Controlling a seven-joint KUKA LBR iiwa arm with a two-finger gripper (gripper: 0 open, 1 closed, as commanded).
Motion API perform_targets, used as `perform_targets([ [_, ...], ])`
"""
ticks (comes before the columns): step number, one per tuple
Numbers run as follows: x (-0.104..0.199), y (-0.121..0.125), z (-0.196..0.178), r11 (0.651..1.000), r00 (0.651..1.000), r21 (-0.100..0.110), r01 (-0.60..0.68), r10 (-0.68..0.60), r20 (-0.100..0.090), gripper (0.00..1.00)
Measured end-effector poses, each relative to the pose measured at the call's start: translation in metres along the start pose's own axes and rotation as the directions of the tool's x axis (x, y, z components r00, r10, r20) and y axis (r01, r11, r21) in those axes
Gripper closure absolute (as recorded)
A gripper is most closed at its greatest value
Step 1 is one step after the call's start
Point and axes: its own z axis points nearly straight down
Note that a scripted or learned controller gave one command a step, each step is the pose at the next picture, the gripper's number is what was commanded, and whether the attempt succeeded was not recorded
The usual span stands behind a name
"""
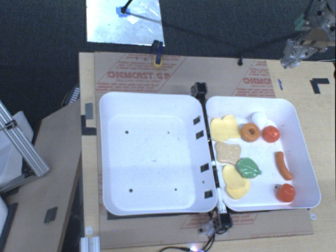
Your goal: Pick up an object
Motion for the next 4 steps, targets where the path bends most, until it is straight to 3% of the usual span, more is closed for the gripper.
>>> perform_targets([
  [1,0.0,0.001,-0.011,1.0,1.0,-0.004,0.005,-0.005,0.002,1.0],
  [2,0.061,0.021,0.097,1.0,1.0,0.024,-0.016,0.016,-0.009,1.0],
  [3,0.105,0.021,0.129,1.0,1.0,0.017,-0.017,0.017,-0.008,1.0],
  [4,0.194,0.026,0.027,1.0,1.0,0.002,-0.011,0.011,-0.011,1.0],
])
